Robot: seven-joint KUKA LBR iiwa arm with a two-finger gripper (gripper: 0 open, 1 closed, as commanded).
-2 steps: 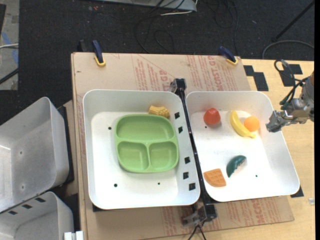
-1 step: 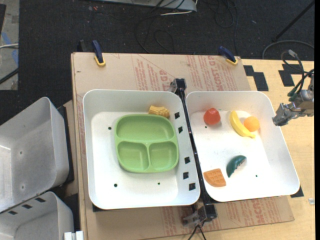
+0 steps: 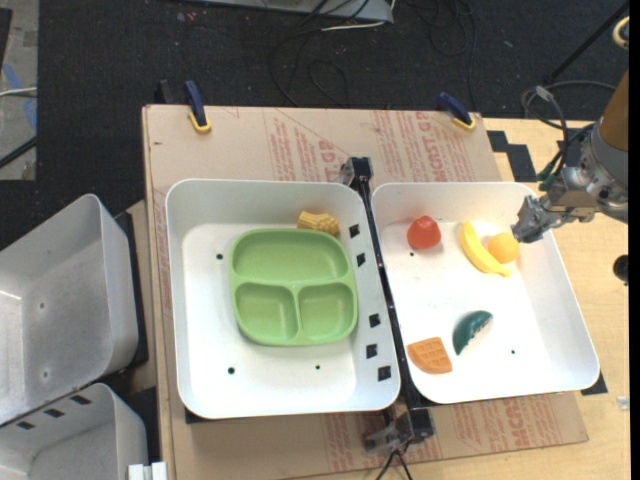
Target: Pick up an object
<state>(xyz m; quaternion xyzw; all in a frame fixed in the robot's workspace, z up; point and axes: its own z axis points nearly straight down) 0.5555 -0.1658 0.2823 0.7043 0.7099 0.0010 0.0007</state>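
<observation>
The right bin [image 3: 560,298] holds a red tomato-like piece [image 3: 424,232], a yellow banana [image 3: 477,250], a small orange piece [image 3: 503,247] against the banana, a dark green piece [image 3: 470,329] and an orange waffle-like wedge [image 3: 431,355]. My gripper [image 3: 527,226] hangs at the bin's far right side, just right of the orange piece and the banana, close to touching them. Nothing shows between its fingers.
The left bin [image 3: 200,368] holds a green divided plate [image 3: 295,286] and a tan waffle piece [image 3: 318,223] behind it. A black divider with clips [image 3: 372,268] runs between the bins. Grey tubs [image 3: 55,298] stand off the bench's left side.
</observation>
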